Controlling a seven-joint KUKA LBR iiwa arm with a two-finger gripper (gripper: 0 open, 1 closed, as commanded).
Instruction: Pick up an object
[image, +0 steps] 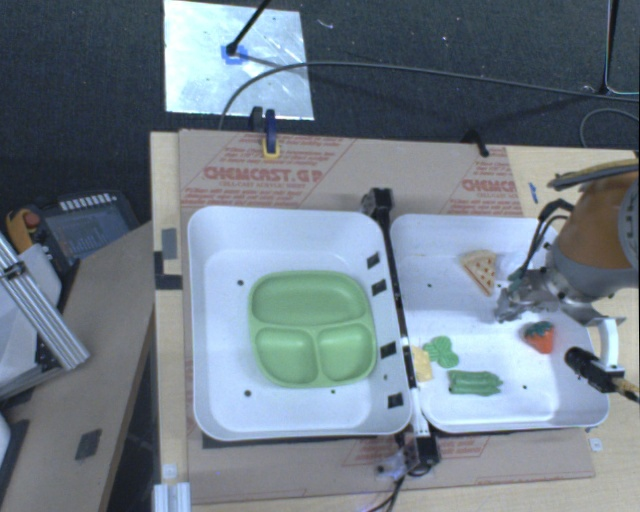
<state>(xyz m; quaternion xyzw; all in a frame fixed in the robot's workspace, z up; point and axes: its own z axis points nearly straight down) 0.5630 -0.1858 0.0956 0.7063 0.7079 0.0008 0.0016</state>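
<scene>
Where the pincer (512, 303) hovers, four toy foods (474, 382) lie.

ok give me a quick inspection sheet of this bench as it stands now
surface: brown board printed with red lettering, bearing two shallow white bins side by side.
job's things: in the right bin, a tan waffle-patterned wedge, an orange-red toy with a green top, a green leafy piece, a yellow piece and a green pod-like piece.
clutter: green three-compartment tray in the left bin.
grippers: gripper low over the right bin, between the wedge and the orange-red toy; nothing seen between its fingers.
cables: black cables across the dark floor behind the bench.
surroundings: foil-like sheet on the floor; handheld control pendant at left.
</scene>
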